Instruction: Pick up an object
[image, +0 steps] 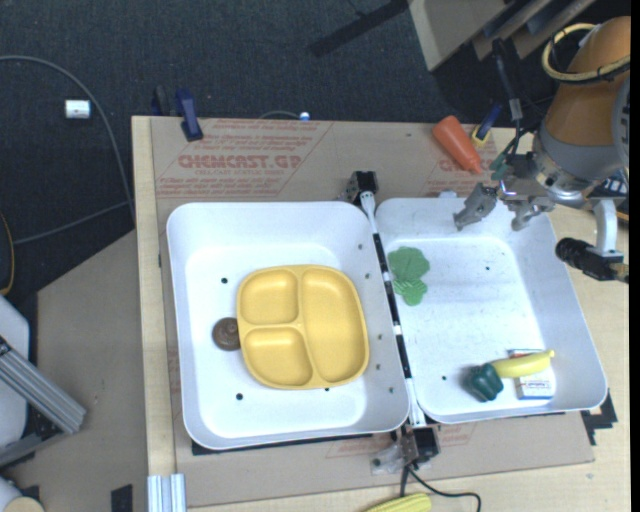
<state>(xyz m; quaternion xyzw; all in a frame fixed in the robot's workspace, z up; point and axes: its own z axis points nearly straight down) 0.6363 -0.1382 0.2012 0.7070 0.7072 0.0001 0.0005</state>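
Camera view: open gripper (497, 206) above right bin (560, 300) far edge

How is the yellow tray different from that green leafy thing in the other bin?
The yellow divided tray is large, rigid and split into three compartments; the green leafy piece is small, flat and ragged-edged. The tray lies mid-bin on the left, the leaf by the right bin's left wall. Both lie flat, untouched.

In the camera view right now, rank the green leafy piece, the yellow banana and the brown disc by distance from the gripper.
1. Green leafy piece, right bin's left side, nearest the gripper.
2. Yellow banana, right bin's near corner.
3. Brown disc, left bin, beside the yellow tray.
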